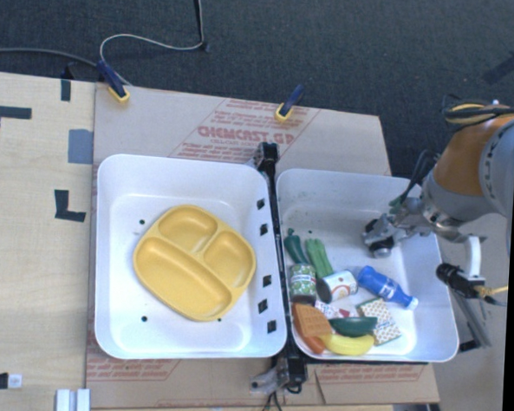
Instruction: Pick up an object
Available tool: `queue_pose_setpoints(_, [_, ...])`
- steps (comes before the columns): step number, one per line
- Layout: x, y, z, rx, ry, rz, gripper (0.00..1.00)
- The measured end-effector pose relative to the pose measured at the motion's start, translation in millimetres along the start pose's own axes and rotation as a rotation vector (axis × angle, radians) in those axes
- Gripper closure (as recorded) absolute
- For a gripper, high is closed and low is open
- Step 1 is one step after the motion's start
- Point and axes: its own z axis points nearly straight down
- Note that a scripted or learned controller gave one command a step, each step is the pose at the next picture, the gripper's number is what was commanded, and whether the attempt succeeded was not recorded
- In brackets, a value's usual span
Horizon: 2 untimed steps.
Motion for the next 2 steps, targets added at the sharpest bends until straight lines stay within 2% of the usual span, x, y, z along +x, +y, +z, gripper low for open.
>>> queue_pose_setpoints(1, [80,-47,-96,-0.002,-0.001,-0.001,1.0])
queue_pose_setpoints(2, [128,-107,-157,-0.001,-0.001,0.0,1.0])
